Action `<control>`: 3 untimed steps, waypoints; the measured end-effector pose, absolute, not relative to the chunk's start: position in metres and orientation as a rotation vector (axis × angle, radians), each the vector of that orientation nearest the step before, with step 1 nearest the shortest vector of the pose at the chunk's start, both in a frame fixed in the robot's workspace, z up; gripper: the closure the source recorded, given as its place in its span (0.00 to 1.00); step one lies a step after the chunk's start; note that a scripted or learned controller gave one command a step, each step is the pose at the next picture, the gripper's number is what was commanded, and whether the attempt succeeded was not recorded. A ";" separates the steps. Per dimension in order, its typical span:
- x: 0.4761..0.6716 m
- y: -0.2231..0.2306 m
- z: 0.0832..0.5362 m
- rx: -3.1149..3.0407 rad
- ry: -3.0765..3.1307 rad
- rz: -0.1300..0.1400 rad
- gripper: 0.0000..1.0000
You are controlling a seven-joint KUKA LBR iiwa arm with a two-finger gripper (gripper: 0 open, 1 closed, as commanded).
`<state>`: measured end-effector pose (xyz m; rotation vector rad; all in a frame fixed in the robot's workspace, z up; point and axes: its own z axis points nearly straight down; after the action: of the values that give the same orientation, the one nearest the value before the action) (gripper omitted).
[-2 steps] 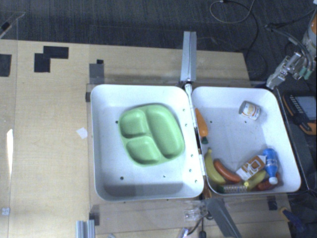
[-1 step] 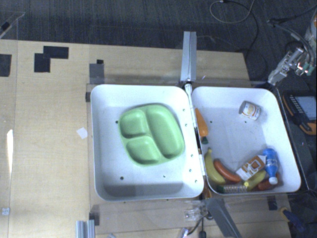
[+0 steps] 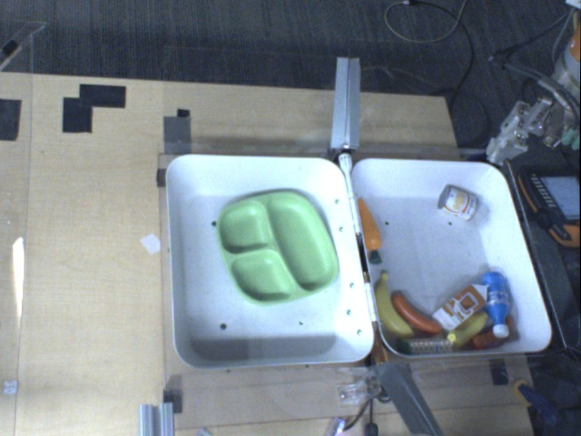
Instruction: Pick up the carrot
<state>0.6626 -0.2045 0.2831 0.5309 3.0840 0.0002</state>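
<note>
Claw [image 3: 531, 121] hangs past the far right corner of the right bin [image 3: 413, 180]; whether it is open I cannot tell.
Carrot [image 3: 368, 226] lies along the left wall of the right bin. Green tray [image 3: 277, 245] sits in the left bin [image 3: 191, 271]. Banana [image 3: 390, 309] and can [image 3: 458, 202] are also in the right bin.

Two bins [image 3: 182, 271] white. Divided plate [image 3: 277, 245] in left bin pale green. Carrot [image 3: 369, 225] orange, dark green at lower end. Banana [image 3: 390, 309] yellow. Sausage [image 3: 416, 314] red-orange. Small can [image 3: 458, 202] tan with white label. Bottle [image 3: 496, 300] blue with white cap. Carton [image 3: 460, 307] white and orange. Table [image 3: 82, 243] light wood, black squares [image 3: 91, 105] at far left corner. Floor [image 3: 227, 16] dark grey.
</note>
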 end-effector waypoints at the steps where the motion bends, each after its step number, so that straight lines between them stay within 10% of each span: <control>1: 0.665 -0.203 0.297 0.528 3.072 0.002 1.00; 3: 0.651 -0.205 0.325 -0.146 3.124 -0.003 1.00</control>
<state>0.6505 -0.2047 0.3251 -0.1464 3.1240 -0.0033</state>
